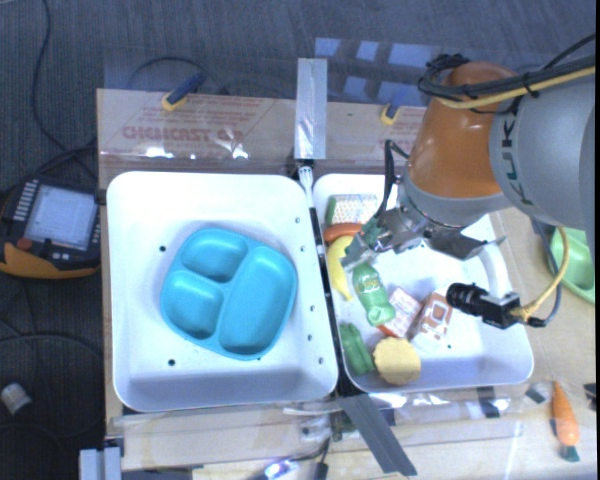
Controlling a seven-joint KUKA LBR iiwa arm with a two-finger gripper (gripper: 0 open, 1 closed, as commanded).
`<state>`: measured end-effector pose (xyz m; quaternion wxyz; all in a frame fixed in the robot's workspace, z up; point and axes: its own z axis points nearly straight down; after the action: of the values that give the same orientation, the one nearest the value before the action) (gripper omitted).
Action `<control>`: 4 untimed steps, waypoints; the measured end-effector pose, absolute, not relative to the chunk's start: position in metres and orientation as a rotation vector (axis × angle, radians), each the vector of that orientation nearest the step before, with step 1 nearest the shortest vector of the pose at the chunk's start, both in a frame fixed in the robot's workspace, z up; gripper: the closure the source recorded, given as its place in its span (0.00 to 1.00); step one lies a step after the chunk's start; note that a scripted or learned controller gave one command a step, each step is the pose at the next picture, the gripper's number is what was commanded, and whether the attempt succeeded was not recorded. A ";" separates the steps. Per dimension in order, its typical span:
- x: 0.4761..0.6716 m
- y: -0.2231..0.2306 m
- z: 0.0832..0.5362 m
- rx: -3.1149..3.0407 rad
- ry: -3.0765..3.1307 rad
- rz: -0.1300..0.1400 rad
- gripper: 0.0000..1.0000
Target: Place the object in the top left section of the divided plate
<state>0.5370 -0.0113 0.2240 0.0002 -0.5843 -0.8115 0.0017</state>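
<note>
grey jaws sit low in the right bin over the toy food pile, can't tell if they're open or gripping anything, too cluttered there. likely target is the green bottle-ish thing just below them, long axis running up-down. blue divided plate lies well off to the left in the other bin, top left section bare.
</note>
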 end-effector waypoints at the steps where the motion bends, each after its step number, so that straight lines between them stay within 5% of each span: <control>1: 0.550 -0.026 0.205 -1.963 -2.448 0.004 1.00; 2: 0.542 -0.053 0.183 -1.982 -2.436 0.008 1.00; 3: 0.516 -0.003 0.227 -1.761 -2.599 0.005 1.00; 4: 0.519 0.005 0.241 -1.545 -2.735 0.006 1.00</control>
<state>0.5189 0.0047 0.2414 0.0002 -0.4918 -0.8707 0.0019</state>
